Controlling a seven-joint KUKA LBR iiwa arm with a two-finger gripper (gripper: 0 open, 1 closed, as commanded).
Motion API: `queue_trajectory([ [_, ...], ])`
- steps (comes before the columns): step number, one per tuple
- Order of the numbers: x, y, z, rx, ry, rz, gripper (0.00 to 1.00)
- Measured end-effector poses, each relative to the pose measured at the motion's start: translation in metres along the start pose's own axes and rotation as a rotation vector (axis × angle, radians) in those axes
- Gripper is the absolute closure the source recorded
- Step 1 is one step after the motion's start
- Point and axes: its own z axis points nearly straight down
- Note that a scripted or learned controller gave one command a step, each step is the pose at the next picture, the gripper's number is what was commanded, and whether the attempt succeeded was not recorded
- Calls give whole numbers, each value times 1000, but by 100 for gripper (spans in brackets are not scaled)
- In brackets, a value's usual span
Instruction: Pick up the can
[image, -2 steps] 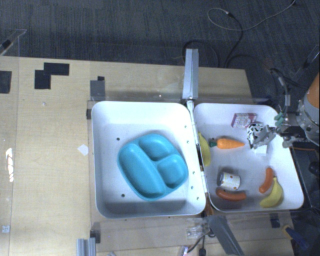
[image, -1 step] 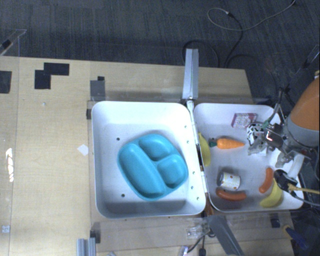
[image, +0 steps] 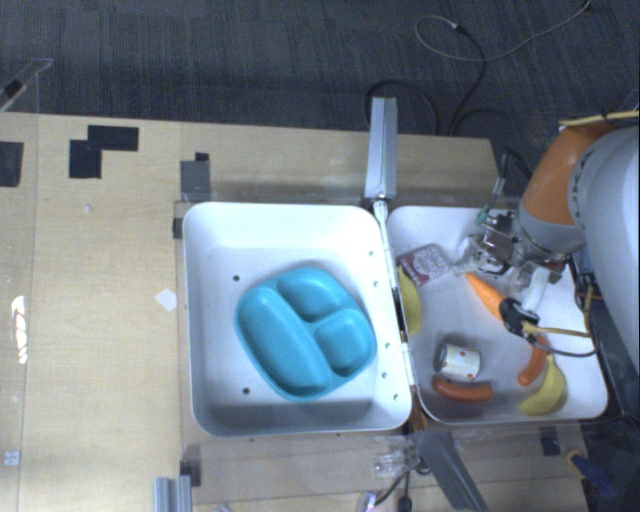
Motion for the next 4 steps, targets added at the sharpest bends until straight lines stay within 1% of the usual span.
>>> queue_trajectory([
  [1,13,36,-1,67,-15,168,0],
  [2,16,42,-12,29,-8,159,100],
  [3,24,45,-163,1,0,115,100],
  [4,57,27,-214,2,0,246,100],
])
